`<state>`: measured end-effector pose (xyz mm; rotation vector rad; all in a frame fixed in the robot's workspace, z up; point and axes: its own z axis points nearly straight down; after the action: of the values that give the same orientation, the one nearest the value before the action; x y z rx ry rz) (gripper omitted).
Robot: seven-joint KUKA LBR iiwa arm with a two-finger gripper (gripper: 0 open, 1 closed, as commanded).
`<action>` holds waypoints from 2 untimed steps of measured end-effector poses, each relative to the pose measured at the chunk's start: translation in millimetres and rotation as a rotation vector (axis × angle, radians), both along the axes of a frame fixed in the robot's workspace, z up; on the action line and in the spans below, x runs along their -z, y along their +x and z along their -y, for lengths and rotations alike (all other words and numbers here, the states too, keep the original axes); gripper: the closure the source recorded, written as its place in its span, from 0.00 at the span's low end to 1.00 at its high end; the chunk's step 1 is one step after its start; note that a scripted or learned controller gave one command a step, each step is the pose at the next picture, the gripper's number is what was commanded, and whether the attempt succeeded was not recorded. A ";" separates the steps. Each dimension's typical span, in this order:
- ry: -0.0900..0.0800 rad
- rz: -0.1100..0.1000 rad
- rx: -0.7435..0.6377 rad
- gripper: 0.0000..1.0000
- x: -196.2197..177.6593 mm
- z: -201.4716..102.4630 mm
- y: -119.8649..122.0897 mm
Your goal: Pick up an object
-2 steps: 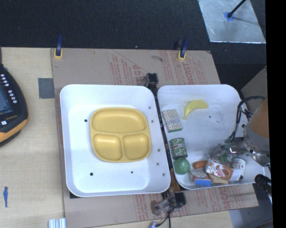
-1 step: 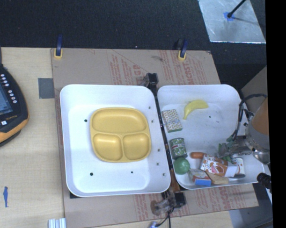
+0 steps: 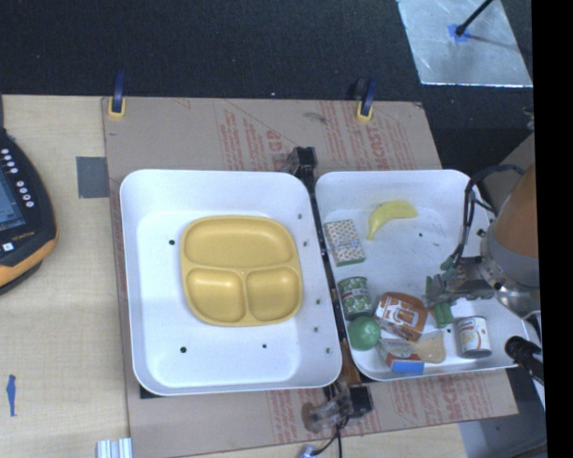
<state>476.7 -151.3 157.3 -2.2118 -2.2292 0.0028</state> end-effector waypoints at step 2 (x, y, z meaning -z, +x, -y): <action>0.002 -0.001 0.005 1.00 -34.6 -104.9 89.2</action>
<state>565.8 -46.4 191.8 -2.2152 -2.2226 0.0016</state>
